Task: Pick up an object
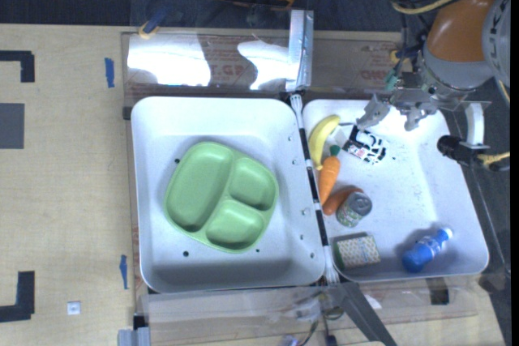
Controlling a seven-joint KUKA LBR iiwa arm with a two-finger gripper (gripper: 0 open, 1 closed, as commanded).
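Just below the open, empty claw (395,113) lies a black-and-white object (365,147) — a banana (322,134) further left.

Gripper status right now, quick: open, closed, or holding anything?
Gripper: open, nothing between its fingers; it hovers over the right bin, near the back.

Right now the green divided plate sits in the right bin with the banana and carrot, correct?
Not quite. In the camera view the green divided plate lies alone in the left bin; the banana and carrot are in the right bin.
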